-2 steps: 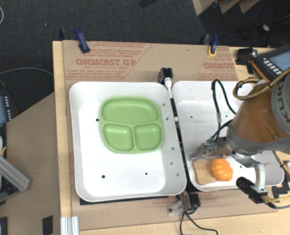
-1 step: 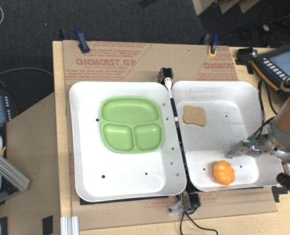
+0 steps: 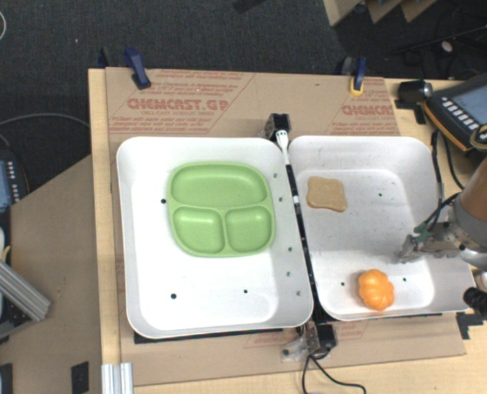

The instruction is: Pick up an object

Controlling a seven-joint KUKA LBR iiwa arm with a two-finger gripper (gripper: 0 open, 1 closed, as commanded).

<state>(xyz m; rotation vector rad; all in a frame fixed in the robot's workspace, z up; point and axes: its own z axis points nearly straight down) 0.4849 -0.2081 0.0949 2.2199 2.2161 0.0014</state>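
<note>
Working from the near edge of the bench, we are seeing an orange round object, pumpkin-like in shape, lying at the front of the right bin, close to its near rim. Just beyond it and toward the right wall, the gripper is hanging low over the bin floor, reaching in from the right on the grey arm. It is sitting apart from the orange object, with bare white floor showing between them, and we are seeing nothing between its tips. How far open it is we cannot tell; the end of the tool is too small and blurred to read. Farther back in the same bin, a flat tan piece shaped like a slice of toast is lying near the left wall, well apart from the gripper. Across the dividing rims, the left bin is holding a green divided plate, with one wide compartment at the far side and two smaller ones at the near side. Nothing is standing between the gripper and the orange object. At the far edge of the bench, two clamps are gripping the brown board under the bins.
</note>
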